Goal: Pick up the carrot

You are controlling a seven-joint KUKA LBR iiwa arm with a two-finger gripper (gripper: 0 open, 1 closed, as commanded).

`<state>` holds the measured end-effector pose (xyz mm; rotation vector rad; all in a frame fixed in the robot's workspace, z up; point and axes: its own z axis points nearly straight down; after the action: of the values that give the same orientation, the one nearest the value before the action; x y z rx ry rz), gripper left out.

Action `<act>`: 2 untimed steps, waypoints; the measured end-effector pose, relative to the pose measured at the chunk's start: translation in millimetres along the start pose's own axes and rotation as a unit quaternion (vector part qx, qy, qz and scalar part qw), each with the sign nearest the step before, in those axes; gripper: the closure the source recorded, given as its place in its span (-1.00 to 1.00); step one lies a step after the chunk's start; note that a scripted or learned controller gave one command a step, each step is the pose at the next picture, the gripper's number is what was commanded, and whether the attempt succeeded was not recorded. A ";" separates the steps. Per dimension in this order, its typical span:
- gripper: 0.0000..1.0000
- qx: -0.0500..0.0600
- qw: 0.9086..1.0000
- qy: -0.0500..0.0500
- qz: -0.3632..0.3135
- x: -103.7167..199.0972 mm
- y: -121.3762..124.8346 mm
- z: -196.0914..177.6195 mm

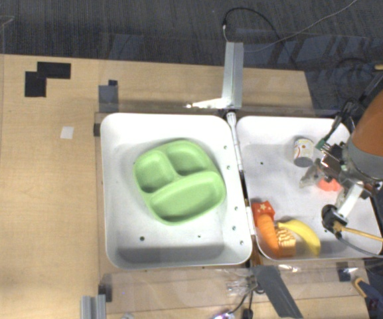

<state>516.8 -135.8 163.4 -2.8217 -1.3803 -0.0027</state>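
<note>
A: The surface (45, 178) is carrying two white bins, and the left bin (111, 198) is holding a green divided plate (179, 180). All the action is sitting in the right bin (277, 138).

B: And the arm (380, 128) is reaching in from the right, its orange band showing, with the pincer (320, 171) hanging over the middle of that bin.

A: The carrot (267, 232) is lying at the bin's near left corner, down and to the left of the pincer, well apart from it.

B: Its long axis is running roughly up and down the view, along the left wall. A banana (304, 234) is pressing against its right side, and a red piece (264, 209) is touching its far end.

A: So any approach is looking tight between wall and banana.

B: Whether the pincer is spread or closed, nobody can tell; its tips are blurring into the wrist hardware. Something pinkish red (329, 184) is sitting beside it, too small to name, and a small pale can-like thing (303, 151) is lying just beyond.
</note>
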 end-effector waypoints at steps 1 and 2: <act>-1.00 0.001 0.971 -0.001 0.238 -5.3 -33.1 -8.4; -1.00 0.000 0.993 0.000 0.117 -59.2 8.5 23.8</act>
<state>487.3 -187.7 139.5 -2.9636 -1.0391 -0.0009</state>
